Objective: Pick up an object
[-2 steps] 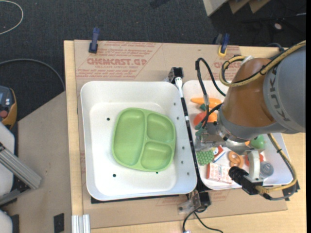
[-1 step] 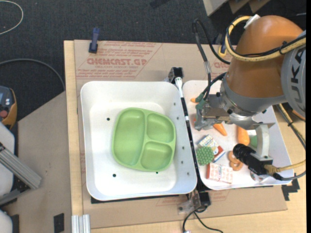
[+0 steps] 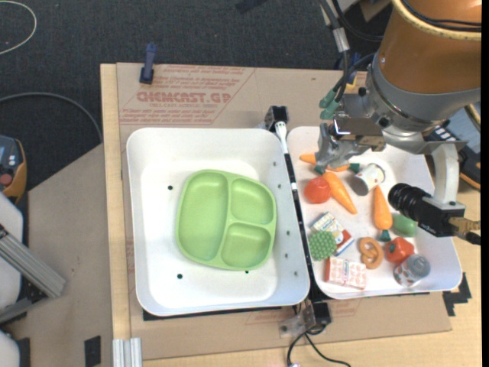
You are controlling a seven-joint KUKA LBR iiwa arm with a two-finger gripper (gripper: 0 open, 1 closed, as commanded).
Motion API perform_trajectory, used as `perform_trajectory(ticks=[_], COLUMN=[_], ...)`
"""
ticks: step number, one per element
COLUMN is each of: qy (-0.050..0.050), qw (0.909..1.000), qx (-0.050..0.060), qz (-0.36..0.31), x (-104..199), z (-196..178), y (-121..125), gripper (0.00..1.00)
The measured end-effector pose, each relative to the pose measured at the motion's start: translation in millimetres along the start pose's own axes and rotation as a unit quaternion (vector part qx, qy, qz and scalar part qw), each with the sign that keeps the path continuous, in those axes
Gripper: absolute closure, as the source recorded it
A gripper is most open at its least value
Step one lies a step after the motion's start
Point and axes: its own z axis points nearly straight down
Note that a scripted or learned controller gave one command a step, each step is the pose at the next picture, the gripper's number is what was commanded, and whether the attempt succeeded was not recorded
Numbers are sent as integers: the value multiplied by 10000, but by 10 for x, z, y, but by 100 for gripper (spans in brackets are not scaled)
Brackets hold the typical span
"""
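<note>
Partly hidden hand point(image 3: 334, 157), over carrots point(image 3: 341, 192)

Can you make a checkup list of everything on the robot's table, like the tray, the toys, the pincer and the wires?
Surface: cardboard-covered bench with two white bins, left bin and right bin.
Job's things: toy carrots, tomato, pretzel, snack packets in the right bin.
Clutter: green divided plate in the left bin.
Grippers: pincer low over the right bin's far end.
Cables: white loop on the floor.
Surroundings: dark carpet.
</note>
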Motion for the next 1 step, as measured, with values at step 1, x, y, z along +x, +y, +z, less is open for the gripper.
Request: perform_trajectory(ticks=[1], qy=[-33], qw=[9999], qx=[116], qz=[46], x=[-252], z=[1384], y=[789], gripper=[100])
